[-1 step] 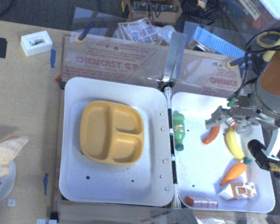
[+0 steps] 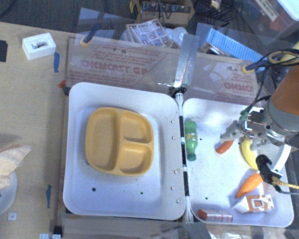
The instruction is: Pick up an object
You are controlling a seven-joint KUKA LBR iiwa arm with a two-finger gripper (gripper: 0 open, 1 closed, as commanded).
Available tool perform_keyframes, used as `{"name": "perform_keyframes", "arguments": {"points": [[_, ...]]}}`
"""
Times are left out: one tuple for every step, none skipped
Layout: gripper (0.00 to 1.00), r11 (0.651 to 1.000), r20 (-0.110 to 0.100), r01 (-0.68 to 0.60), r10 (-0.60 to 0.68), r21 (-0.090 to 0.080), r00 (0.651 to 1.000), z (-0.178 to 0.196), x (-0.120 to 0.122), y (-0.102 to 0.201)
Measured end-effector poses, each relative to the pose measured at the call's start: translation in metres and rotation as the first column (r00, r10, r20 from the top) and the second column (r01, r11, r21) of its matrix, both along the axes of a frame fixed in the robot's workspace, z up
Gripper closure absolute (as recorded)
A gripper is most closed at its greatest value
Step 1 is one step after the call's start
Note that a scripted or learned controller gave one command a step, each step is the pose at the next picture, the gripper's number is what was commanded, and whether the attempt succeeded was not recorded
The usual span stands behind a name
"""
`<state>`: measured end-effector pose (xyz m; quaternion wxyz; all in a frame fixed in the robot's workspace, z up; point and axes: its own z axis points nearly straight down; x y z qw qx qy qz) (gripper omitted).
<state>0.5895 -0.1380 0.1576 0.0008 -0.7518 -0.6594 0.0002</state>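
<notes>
Tool (image 2: pixel 244 135) low in right bin (image 2: pixel 208 168), above banana (image 2: pixel 249 153); cannot tell its state. Banana lies at bin's right side, between small orange piece (image 2: pixel 223 147) and carrot (image 2: pixel 249 184). Looks light, smooth, curved, likely slippery; best taken across its middle.

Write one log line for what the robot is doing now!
arm: over right bin | end effector: above small orange piece, beside banana | held: nothing seen | left bin: yellow tray
</notes>
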Motion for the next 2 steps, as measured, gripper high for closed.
{"name": "perform_keyframes", "arguments": {"points": [[0.0,0.996,0.007,-0.091,0.091,-0.002,0.996,-0.07,0.008,-0.023],[1.0,0.996,0.012,-0.086,0.086,-0.002,0.996,-0.058,0.009,-0.025]]}}
